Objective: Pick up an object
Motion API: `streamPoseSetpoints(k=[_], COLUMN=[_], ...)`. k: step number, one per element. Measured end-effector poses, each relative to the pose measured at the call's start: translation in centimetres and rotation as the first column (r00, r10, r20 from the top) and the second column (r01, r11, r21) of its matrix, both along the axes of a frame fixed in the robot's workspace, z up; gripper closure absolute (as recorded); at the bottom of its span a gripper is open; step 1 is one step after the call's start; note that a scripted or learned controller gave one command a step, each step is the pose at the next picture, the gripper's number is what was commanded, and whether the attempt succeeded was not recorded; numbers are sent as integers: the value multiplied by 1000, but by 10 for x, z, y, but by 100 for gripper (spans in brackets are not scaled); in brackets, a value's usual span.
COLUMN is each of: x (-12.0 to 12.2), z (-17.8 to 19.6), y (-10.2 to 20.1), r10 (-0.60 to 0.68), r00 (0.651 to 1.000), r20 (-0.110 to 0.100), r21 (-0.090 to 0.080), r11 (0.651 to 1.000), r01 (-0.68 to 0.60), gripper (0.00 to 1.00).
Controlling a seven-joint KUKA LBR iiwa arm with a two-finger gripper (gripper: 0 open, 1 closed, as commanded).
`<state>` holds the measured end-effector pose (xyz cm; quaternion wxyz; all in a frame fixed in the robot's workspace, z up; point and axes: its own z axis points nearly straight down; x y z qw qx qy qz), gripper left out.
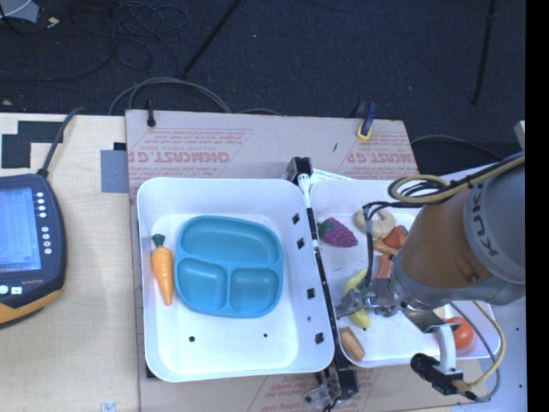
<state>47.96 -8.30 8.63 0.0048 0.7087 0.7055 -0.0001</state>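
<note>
The arm [455, 247] reaches in from the right of the frame over the right bin [343, 197], and its pincer [358, 301] is low at the bin's left side, next to a banana [359, 319]; I cannot tell if it is apart or together. Near it lie purple grapes [337, 233] above, a hot dog [351, 343] below and a tomato [463, 336] at lower right. In the left bin [219, 354] a blue tray [228, 265] lies with a carrot [162, 269] just beside its left edge.
</note>
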Motion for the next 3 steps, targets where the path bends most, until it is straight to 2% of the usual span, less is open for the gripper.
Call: streamPoseSetpoints(k=[1,2,3], x=[49,46,96], z=[1,11,107], y=[-2,-4,54], r10=[5,-4,12], r00=[1000,1000,1000], r20=[-7,-13,3], r21=[7,8,9], r11=[1000,1000,1000], r01=[-5,4,-12], gripper=[0,100,100])
